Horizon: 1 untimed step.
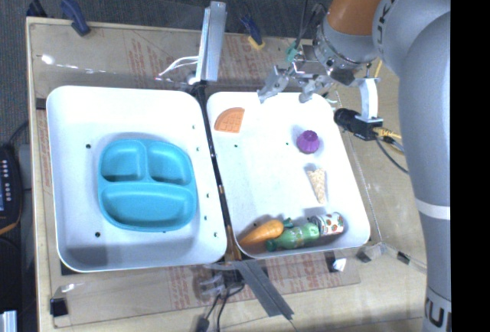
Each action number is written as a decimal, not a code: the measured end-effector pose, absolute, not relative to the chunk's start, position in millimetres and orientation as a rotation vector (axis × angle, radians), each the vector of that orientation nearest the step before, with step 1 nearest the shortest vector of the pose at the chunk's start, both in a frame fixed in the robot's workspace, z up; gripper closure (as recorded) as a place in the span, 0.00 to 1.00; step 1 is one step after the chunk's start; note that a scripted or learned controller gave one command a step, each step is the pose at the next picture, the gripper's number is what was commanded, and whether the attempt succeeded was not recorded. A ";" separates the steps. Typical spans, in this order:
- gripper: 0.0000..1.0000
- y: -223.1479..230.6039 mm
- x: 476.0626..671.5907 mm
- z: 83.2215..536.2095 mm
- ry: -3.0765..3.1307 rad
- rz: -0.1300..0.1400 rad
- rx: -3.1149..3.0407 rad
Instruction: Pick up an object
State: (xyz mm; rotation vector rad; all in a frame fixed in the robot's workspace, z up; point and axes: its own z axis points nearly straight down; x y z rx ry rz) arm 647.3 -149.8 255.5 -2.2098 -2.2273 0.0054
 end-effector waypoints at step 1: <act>0.00 -203.7 635.5 115.9 -2.226 0.006 -2.211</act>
